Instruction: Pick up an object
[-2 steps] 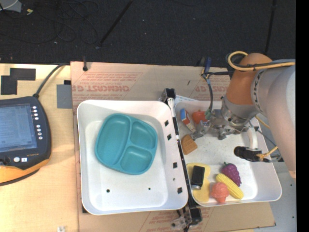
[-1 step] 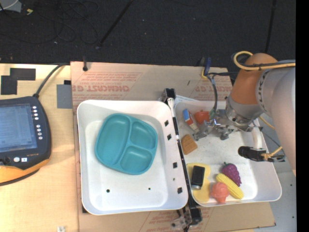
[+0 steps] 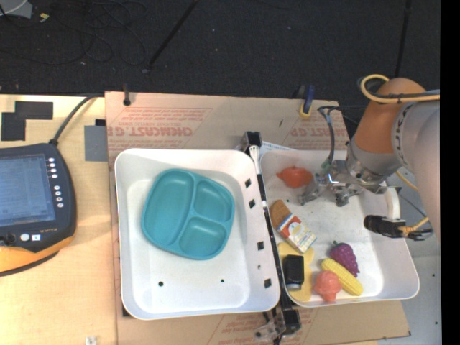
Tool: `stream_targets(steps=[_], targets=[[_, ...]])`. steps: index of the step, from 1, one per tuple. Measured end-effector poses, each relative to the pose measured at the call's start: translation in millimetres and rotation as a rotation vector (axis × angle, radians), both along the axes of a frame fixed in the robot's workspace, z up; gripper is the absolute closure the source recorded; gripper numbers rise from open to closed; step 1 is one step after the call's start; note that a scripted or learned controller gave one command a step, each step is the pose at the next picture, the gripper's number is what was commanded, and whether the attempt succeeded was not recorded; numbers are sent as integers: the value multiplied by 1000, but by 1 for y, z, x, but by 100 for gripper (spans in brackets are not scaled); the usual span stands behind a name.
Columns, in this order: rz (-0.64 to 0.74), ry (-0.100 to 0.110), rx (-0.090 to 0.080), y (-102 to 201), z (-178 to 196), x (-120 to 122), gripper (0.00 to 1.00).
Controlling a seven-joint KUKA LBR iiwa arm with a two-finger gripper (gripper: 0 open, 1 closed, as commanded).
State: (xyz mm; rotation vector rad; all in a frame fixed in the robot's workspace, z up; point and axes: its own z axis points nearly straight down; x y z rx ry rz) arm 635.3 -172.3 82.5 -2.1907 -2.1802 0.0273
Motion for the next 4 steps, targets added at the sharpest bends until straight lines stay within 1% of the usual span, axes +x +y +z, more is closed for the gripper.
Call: stream_targets(steps=[1,2,3,4], targets=[[11,-42,-20,89,4,8,0],[3,-45,-24,47,5,8,0],[11,-47,-17,-14,5,10,0],[8,-35,-15,76,4,-110,0]])
